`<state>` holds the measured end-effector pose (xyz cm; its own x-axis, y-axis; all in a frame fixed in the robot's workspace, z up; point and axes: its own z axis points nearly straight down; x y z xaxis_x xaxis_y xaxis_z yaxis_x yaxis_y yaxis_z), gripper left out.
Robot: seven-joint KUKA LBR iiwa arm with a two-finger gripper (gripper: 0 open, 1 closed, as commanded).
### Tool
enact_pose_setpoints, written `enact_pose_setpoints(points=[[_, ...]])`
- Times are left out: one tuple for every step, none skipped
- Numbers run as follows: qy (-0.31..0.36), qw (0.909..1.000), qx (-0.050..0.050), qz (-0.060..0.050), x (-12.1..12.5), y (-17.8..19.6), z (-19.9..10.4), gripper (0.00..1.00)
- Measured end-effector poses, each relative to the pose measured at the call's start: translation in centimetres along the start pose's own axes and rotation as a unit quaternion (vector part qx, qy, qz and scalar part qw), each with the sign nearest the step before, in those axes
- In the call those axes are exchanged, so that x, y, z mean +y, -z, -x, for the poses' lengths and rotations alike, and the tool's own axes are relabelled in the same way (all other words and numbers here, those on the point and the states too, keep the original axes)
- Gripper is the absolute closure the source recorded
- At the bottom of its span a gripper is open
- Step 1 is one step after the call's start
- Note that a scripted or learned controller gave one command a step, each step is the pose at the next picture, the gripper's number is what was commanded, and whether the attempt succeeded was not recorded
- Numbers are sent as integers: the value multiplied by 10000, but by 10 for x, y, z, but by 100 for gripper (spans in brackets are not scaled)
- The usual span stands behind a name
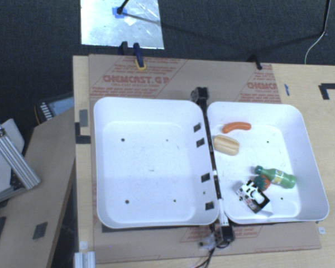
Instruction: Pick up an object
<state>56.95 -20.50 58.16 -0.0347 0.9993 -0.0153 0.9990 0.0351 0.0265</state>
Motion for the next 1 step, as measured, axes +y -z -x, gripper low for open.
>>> enact_pose_setpoints(points=[[21, 10000, -12, 20, 1, 12, 0, 100]])
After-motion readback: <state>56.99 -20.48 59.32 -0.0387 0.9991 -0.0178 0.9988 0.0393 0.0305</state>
